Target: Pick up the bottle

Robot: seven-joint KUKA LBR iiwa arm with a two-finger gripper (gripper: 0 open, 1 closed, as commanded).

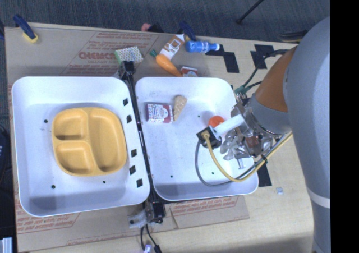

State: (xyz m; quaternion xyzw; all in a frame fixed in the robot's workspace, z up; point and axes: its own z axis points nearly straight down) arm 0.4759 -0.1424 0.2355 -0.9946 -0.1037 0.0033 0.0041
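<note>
The single camera looked down at a slant from above the tabletop (269, 221), taking in both bins (28, 151), probably from moderate height; the arm (314, 95) entered from its right.

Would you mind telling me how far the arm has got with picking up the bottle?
Nothing looks done yet. The small blue plastic bottle lies on its side on the bench behind the right white bin, outside both bins. The gripper is low over that bin's right side, near a small orange-red object, well away from the bottle. Reaching, grasping and lifting all remain.
</note>
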